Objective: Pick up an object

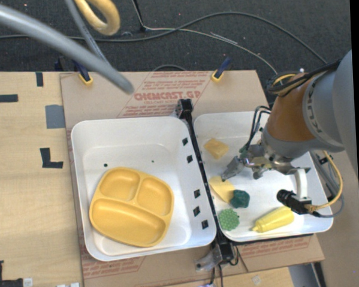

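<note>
Two shallow white bins sit side by side on a cardboard sheet (165, 92) laid over the bench. The left bin (83, 139) holds a yellow divided plate (132, 205), its long axis running from upper right to lower left. The right bin (316, 226) holds five small items. A pale yellow cube (216, 148) lies near the bin's upper left. A pale yellow wedge (221, 189) lies below it, with its long axis running from upper left to lower right, ending beside a dark green lump (240, 198). A light green textured ball (228, 218) rests just below them, near the bin's front wall. A yellow elongated piece (273, 220) lies at the front right, its long axis rising slightly to the right, the narrower tip pointing toward the lower left. The arm (298, 118) reaches in from the right, and its gripper (243, 165) hangs over the middle of the right bin, just above and to the right of the wedge. Whether its grip is released or clenched cannot be told from this view.
</note>
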